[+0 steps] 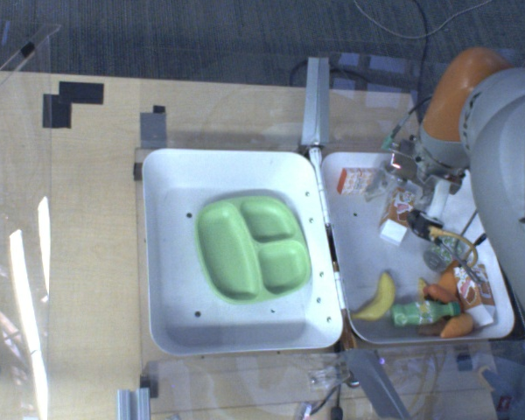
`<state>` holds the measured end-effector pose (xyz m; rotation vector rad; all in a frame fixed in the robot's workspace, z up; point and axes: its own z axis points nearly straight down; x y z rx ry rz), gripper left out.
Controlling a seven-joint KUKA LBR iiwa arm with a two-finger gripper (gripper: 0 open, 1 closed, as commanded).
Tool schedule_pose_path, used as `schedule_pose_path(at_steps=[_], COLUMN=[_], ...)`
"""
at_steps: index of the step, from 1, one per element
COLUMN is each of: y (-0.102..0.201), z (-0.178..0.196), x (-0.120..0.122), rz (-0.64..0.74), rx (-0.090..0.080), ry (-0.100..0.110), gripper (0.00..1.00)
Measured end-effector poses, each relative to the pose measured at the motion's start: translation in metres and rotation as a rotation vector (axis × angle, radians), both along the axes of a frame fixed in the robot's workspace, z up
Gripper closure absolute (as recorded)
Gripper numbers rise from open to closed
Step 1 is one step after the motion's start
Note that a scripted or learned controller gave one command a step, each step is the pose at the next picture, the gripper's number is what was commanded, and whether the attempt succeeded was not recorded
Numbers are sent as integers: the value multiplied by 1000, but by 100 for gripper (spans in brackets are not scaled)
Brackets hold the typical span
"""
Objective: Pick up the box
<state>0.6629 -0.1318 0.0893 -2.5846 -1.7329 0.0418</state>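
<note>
The small orange-and-white carton box [353, 180] lies in the far left corner of the right white bin [360, 243], not lifted, the grey hand [413, 192] just beside it, its grip impossible to tell

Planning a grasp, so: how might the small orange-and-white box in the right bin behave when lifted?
The box looks like thin carton, so probably light and crushable. Lying flat near the right bin wall, it would likely slide rather than roll.
</note>
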Motion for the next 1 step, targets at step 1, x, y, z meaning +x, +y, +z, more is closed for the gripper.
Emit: schedule_pose_path(at_steps=[1], y=[0], z=[12], x=[4], rz=[5], rx=[-6], ry=[-16], gripper=[100])
